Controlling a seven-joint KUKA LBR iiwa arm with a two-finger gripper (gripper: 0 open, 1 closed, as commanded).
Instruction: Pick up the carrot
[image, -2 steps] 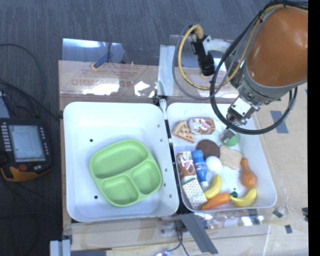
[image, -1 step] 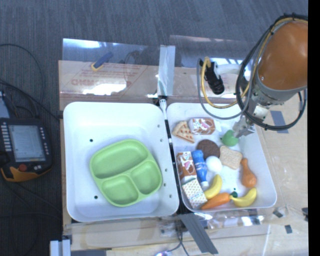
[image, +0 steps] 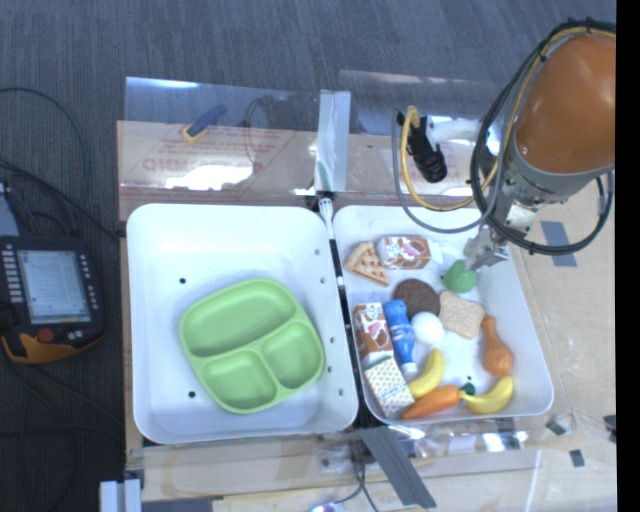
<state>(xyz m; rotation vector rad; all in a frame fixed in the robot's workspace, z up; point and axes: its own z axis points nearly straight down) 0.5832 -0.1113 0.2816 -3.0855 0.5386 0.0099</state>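
- Carrot (image: 432, 403): lies in the right bin (image: 530, 340), at its front edge, long axis nearly level across the view; the thick end points right and slightly up, toward a dark green stub, and the tip points left.
- Neighbours: a banana (image: 428, 373) rests just above the carrot; a second banana (image: 490, 396) lies just beside its thick end; a printed packet (image: 386, 386) touches or nearly touches its tip.
- Further items in the same bin: blue bottle (image: 400, 331), white egg (image: 427, 327), brown disc (image: 415, 296), cracker (image: 461, 315), orange drumstick-shaped toy (image: 493, 347), waffle piece (image: 366, 263), red-and-white packet (image: 404, 250), green ball (image: 460, 276).
- End effector (image: 490, 250): poised over the bin's rear right part, just above the green ball, well apart from the carrot; whether it is spread or pressed together cannot be told.
- Arm (image: 565, 95): enters from the upper right, its orange band uppermost, wrist angled down and left.
- Left bin (image: 160, 250): holds a green divided plate (image: 252, 343).
- Both bins sit on the table (image: 575, 330).
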